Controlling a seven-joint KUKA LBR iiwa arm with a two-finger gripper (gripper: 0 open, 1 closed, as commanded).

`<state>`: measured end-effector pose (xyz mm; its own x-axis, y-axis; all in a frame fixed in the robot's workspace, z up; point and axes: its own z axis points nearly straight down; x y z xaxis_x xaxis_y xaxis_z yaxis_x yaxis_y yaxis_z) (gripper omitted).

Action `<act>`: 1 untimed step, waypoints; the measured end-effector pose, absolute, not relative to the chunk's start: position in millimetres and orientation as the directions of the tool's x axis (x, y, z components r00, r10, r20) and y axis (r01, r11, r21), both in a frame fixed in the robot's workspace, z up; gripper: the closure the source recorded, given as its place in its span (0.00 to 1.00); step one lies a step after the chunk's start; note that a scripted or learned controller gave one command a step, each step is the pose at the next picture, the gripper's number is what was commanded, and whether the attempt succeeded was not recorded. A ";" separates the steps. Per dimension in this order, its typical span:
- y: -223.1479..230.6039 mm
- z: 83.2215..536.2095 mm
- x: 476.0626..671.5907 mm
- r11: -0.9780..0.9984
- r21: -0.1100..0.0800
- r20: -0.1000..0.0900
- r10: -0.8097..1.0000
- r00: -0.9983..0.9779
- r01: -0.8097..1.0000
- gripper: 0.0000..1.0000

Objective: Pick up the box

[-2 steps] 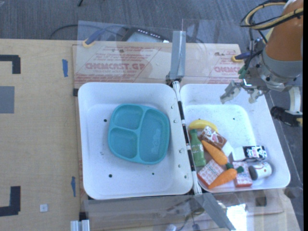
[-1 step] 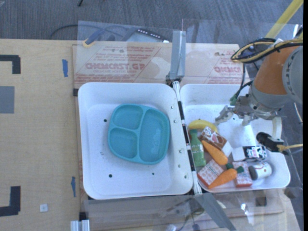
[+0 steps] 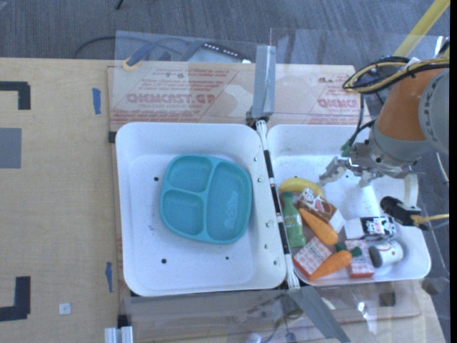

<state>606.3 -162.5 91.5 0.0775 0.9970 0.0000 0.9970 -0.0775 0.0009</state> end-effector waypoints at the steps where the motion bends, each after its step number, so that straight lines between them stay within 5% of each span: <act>1: -138.7 86.8 578.8 -0.021 0.006 -0.001 1.000 0.021 1.000 0.00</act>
